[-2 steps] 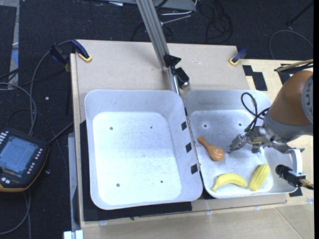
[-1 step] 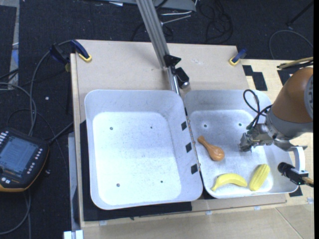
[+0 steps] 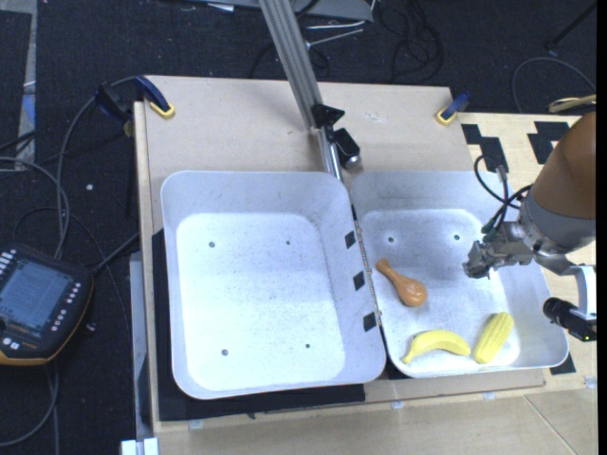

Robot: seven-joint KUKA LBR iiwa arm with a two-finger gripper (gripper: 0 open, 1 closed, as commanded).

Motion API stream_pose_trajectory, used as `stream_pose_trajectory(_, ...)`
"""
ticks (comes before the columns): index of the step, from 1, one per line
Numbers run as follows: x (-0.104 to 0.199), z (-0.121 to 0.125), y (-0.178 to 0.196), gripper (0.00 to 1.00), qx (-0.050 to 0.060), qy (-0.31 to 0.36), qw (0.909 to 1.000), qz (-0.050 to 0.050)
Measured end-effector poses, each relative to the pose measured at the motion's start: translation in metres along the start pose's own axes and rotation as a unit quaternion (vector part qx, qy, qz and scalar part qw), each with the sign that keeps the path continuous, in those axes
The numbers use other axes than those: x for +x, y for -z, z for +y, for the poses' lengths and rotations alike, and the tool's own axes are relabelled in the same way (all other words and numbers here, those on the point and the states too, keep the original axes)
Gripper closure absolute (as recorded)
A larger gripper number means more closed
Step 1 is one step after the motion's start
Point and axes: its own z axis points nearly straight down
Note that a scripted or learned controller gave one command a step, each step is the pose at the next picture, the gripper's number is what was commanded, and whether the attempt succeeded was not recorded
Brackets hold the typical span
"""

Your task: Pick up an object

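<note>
Three toy foods lie in the right bin (image 3: 417, 226). An orange-brown drumstick (image 3: 402, 284) sits near its left side, a yellow banana (image 3: 437, 345) near the front, and a yellow corn cob (image 3: 493, 336) just right of the banana. My gripper (image 3: 477, 264) hangs over the bin's right part, above and behind the corn cob and to the right of the drumstick. Nothing shows between its fingers. The grey arm with its orange band (image 3: 569, 173) comes in from the right.
The left bin (image 3: 256, 282) stands beside the right one, sharing a middle rim with black clips (image 3: 358, 278). A slanted metal pole (image 3: 299, 64) rises behind the bins. Cables and a handheld pendant (image 3: 33, 301) lie left of the bench.
</note>
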Motion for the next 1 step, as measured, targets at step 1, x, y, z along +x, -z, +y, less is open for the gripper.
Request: stream_pose_trajectory(1, -0.0002, 0.0013, 0.0525, 1.00, -0.001, 0.000, 1.0000, 0.000)
